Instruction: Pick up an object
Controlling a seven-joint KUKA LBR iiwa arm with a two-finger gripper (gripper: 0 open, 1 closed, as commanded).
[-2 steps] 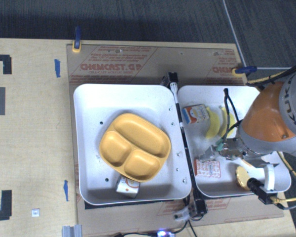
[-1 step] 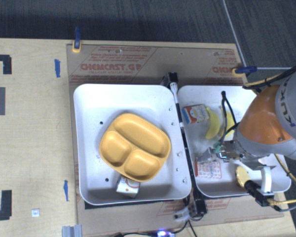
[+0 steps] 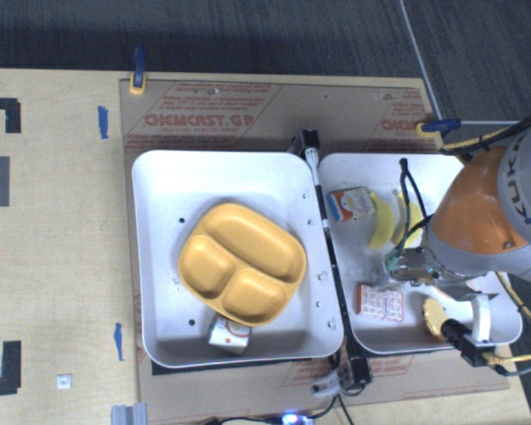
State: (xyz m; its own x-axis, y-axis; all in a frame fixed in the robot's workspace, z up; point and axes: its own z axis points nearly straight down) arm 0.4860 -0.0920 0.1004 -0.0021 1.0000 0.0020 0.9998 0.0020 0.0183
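My gripper point(image 3: 398, 266) hangs low over the middle of the right bin point(image 3: 363, 171), under the grey wrist and its orange band. Just below and left of it lies a red-patterned flat packet point(image 3: 380, 302). A yellow banana-shaped piece point(image 3: 387, 223) lies just above the gripper, and a small white carton with red and blue print point(image 3: 350, 204) sits further up and left. I see nothing held by the gripper.
The left bin point(image 3: 155, 237) holds a large yellow compartment tray point(image 3: 241, 261), with a small white box point(image 3: 228, 335) partly tucked under its near edge. A dark divider runs between the two bins. The arm covers the right bin's right side.
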